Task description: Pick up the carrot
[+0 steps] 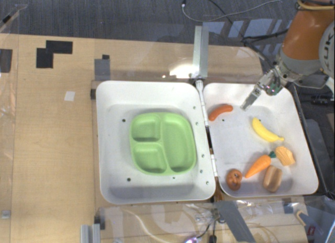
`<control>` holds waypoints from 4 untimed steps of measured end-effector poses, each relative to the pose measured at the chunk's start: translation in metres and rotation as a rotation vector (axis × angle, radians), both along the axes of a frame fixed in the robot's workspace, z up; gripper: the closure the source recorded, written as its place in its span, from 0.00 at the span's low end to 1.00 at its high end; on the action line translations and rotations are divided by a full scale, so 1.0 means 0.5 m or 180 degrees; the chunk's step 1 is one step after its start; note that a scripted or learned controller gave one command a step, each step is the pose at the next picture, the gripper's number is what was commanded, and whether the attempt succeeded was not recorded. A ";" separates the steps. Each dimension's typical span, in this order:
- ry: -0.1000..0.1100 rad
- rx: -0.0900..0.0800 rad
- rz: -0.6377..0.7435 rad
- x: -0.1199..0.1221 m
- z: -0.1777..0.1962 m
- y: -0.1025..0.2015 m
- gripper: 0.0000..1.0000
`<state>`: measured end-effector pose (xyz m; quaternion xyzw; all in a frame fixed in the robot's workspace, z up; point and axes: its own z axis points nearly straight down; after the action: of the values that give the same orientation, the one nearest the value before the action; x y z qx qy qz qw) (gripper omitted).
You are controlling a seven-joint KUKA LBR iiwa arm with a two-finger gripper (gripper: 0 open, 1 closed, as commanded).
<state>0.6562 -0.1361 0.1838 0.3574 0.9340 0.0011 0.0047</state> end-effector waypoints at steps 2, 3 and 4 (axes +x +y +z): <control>-0.0011 -0.0016 0.1039 -0.118 -0.188 -0.139 0.00; 0.0006 -0.0018 0.1645 -0.294 -0.049 -0.140 0.00; -0.0024 -0.0025 0.1783 -0.228 -0.185 -0.017 0.00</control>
<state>0.5424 -0.1445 0.0912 0.0852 0.9963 0.0001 0.0090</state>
